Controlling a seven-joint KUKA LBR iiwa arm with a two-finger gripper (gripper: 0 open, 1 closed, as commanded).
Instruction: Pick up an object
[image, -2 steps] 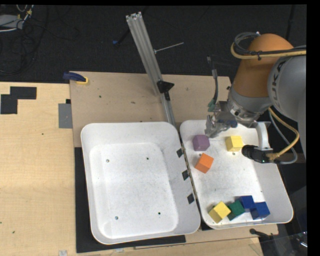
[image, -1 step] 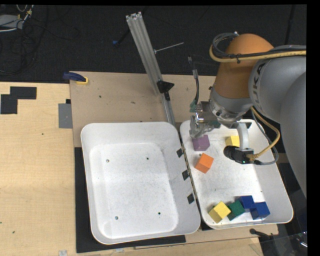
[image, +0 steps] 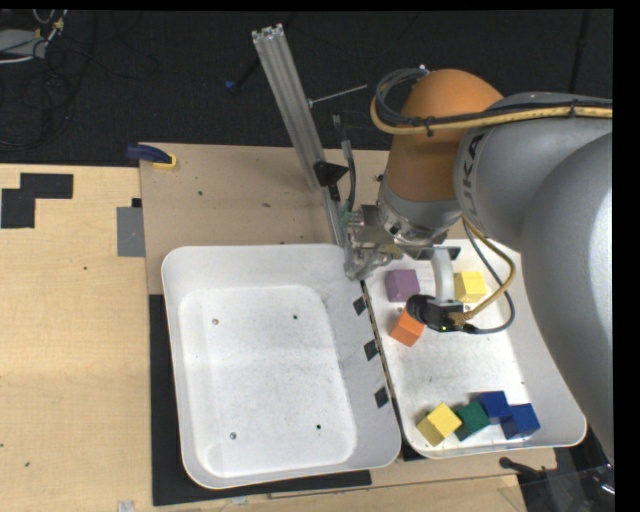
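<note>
My gripper (image: 400, 270) hangs over the far end of the right bin (image: 560, 425), under the arm's orange wrist band. Its two fingers stand wide apart, so it is open. In the image a purple block (image: 402, 284) lies in the gap between the fingers, and I cannot tell whether either finger touches it. An orange block (image: 406, 328) sits tilted just in front of the purple one, near the bin's left wall. To the right of the gripper lies a yellow block (image: 470, 287), partly behind a cable.
At the right bin's near end sit a yellow block (image: 437, 424), a green block (image: 472, 417) and two blue blocks (image: 508, 414). The left bin (image: 200, 270) lies alongside. A slanted aluminium rail (image: 295, 110) rises behind the bins, close to the gripper's left finger.
</note>
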